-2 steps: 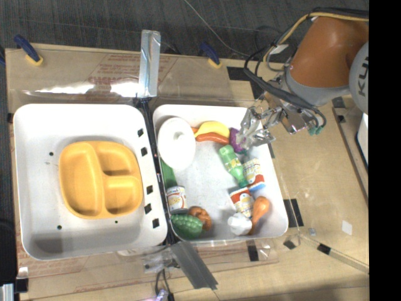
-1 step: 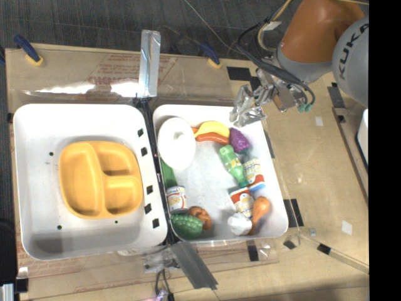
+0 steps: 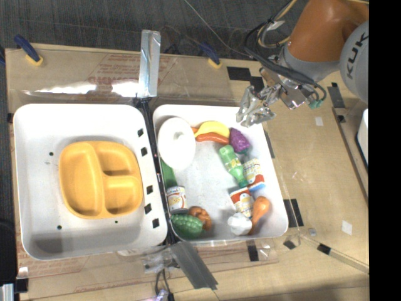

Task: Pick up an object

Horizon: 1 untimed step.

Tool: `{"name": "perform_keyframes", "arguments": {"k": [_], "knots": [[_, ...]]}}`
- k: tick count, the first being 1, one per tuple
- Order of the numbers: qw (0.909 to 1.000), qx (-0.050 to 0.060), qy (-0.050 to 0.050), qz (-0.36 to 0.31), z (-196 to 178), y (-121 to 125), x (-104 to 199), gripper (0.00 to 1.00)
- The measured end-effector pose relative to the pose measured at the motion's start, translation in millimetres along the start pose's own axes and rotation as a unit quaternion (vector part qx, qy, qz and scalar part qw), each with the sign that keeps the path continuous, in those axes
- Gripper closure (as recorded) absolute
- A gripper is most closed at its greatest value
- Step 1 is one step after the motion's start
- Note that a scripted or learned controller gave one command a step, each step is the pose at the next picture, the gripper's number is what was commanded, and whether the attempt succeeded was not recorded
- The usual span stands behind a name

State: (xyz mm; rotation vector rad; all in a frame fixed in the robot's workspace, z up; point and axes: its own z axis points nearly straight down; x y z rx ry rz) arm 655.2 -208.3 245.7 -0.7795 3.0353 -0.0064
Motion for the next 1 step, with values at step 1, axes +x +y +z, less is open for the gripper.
{"name": "perform_keyframes", "arguments": {"k": [1], "knots": [[0.9997,-0.004,0.003,-0.023,46.0,8.9,-6.4,1.0]]}}
